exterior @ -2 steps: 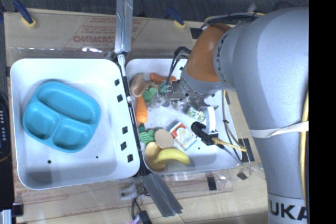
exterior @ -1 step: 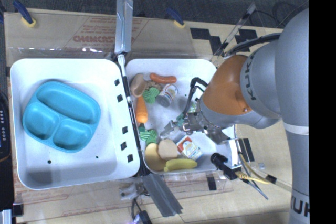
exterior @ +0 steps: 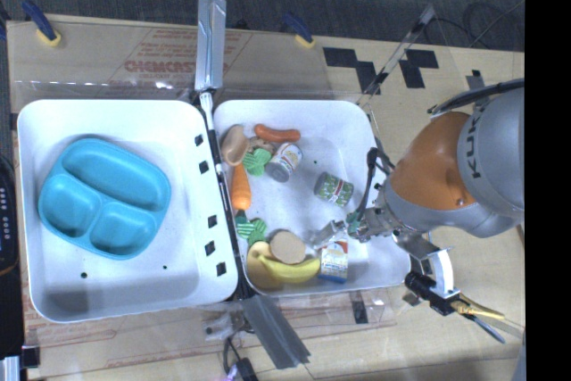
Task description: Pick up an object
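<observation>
My gripper [exterior: 328, 234] reaches into the right bin [exterior: 361, 128] from the right and sits low near the bin's front. Just below it lies a small white and blue carton [exterior: 335, 263]. To its left, a round brown cookie [exterior: 287, 247] rests against a yellow banana [exterior: 278, 271]. A green-labelled can [exterior: 334, 187] lies just above the gripper. Further back are a second can [exterior: 285, 162], an orange carrot [exterior: 241, 186], a red sausage [exterior: 277, 135], a green toy [exterior: 258, 161] and a beige piece [exterior: 234, 144]. I see nothing held in the gripper.
The left bin [exterior: 53, 125] holds a blue divided plate [exterior: 103, 196]. A ridge with black clips [exterior: 214, 192] separates the two bins. The grey and orange arm [exterior: 446, 174] hangs over the right bin's right wall. A small green item [exterior: 252, 230] lies by the divider.
</observation>
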Tool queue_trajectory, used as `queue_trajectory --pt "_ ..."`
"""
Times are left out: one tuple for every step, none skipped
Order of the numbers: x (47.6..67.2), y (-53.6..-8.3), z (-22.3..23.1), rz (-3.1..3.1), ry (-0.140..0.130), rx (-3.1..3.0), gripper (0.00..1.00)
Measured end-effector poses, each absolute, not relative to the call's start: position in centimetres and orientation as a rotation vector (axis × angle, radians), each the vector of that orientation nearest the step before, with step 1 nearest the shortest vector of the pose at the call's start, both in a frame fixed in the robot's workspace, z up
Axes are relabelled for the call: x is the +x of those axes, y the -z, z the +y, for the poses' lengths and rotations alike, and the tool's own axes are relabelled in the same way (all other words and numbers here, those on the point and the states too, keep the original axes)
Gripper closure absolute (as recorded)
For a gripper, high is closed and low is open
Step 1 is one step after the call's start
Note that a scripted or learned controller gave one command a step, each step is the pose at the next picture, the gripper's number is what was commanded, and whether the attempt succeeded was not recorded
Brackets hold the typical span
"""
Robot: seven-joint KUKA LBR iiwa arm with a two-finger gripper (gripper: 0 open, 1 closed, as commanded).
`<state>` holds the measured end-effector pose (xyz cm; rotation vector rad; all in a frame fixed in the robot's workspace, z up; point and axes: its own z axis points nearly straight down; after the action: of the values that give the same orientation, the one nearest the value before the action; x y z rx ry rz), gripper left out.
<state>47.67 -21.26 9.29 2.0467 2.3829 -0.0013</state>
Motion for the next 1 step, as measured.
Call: queue_trajectory --pt "47.87 -10.31 -21.12 2.387 -0.002 2.039 1.00"
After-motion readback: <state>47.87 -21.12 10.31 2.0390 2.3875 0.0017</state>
